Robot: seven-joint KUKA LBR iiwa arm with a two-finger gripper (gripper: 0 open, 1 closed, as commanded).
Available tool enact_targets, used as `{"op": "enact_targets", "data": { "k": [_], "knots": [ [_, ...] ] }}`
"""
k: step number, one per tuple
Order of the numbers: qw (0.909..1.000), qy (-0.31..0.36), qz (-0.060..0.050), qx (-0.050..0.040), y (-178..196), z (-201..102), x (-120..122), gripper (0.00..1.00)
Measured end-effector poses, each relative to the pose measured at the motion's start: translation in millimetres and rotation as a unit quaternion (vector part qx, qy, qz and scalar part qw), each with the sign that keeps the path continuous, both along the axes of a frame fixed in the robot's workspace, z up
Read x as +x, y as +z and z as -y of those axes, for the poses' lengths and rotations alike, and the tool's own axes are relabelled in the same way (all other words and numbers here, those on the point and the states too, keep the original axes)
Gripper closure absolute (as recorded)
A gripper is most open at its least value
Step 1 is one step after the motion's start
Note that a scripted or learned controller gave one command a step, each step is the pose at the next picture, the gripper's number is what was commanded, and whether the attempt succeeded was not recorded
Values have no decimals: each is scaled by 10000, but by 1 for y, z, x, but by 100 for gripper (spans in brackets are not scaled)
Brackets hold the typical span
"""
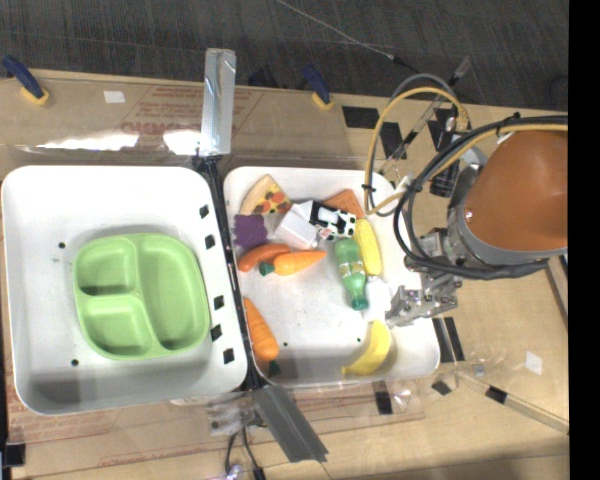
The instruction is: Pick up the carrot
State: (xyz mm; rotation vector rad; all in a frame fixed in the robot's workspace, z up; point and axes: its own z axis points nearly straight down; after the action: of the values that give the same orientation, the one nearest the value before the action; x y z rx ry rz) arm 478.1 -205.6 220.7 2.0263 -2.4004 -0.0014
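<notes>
An orange carrot (298,262) lies in the right bin (310,363), left of centre, with a second orange piece (257,257) touching its left end. A third carrot-like orange piece (261,331) rests against that bin's left wall. My gripper (421,303) hangs over the bin's right rim, well to the right of the carrot, just above the banana (373,350). Nothing of the bin's contents sits in it. The arm's orange band (520,193) is above and to the right.
Around the carrot lie a purple piece (248,232), a pizza slice (268,197), a white box (298,226), a black-and-white toy (331,221), a yellow corn cob (368,247) and a green bottle (350,272). The left bin (30,208) holds a green divided plate (140,293).
</notes>
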Motion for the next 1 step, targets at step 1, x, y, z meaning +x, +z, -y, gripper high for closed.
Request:
{"op": "enact_targets", "data": {
  "k": [1],
  "knots": [
    [10000, 31, 9, 3, 10, -2, 2, 100]
  ]
}}
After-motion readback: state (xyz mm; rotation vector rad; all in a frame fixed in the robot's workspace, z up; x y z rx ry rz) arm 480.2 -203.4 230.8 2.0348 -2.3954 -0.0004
